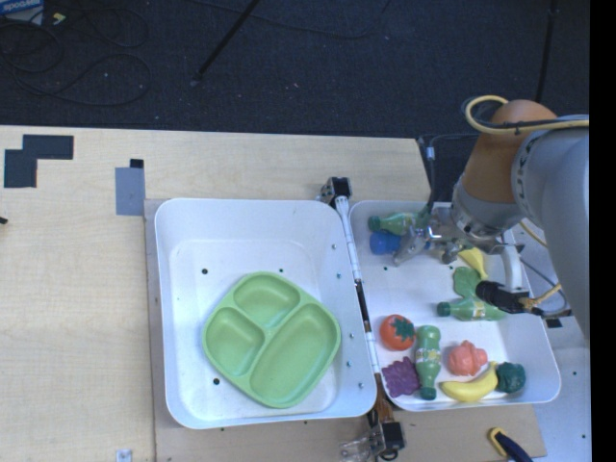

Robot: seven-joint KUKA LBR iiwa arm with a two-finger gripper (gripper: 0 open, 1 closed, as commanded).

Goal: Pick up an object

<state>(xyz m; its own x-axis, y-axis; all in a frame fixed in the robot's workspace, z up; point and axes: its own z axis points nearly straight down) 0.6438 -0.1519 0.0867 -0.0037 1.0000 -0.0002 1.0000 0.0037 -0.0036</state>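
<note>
My gripper [426,246] hangs low over the far part of the right bin [549,373], open, with nothing between its fingers. Just to its left lie a blue toy [385,243] and a small green bottle [391,223]. To its right are a yellow piece [473,259] and a green piece [466,281]. Nearer the front lie another green bottle [474,308], a red tomato [397,331], an upright green bottle [427,350], purple grapes [400,376], an orange toy [466,358], a banana [469,388] and a dark green broccoli [510,377].
The left bin [173,258] holds a light green divided plate [272,340]. A ridge with a clamp [337,191] separates the two bins. The grey arm with its orange band [500,162] comes in from the right over the right bin's far corner.
</note>
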